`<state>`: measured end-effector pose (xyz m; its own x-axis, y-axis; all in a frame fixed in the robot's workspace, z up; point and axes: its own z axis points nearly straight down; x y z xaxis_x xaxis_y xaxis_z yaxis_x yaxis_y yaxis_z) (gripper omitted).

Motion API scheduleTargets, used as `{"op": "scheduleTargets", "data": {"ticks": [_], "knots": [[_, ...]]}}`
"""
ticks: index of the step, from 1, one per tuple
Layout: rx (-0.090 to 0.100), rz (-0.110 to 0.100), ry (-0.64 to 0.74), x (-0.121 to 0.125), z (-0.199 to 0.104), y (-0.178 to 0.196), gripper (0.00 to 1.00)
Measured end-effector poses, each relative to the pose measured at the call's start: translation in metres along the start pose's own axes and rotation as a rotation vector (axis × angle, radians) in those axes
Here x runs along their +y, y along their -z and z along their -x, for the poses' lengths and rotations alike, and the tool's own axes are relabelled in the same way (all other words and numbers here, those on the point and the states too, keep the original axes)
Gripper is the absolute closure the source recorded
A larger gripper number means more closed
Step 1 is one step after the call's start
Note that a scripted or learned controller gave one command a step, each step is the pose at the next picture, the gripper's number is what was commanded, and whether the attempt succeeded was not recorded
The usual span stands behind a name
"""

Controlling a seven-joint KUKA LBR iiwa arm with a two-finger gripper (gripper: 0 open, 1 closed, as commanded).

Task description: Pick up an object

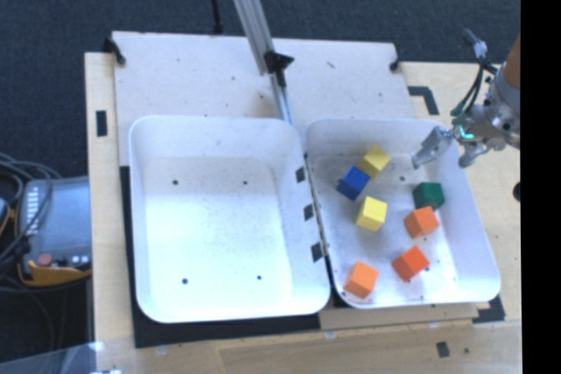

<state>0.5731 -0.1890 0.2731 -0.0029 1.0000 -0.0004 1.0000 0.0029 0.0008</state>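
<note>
The claw [449, 146] hovers over the right bin's [478, 254] far edge, fingers apart, gripping nothing. A green cube [429, 194] sits just below it.

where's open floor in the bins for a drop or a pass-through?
The left bin offers bare floor wall to wall. In the right bin, blocks crowd the middle: blue cube, two yellow cubes, green cube, three orange cubes. Free strips: along its right wall, and the far corner behind the upper yellow cube. The tool hovers at the far right rim.
</note>
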Motion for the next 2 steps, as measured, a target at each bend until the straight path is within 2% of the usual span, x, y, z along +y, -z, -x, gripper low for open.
{"op": "scheduleTargets", "data": {"ticks": [2], "knots": [[0.0, -0.006, -0.005, -0.012, 0.008, -0.118, 0.0]]}}
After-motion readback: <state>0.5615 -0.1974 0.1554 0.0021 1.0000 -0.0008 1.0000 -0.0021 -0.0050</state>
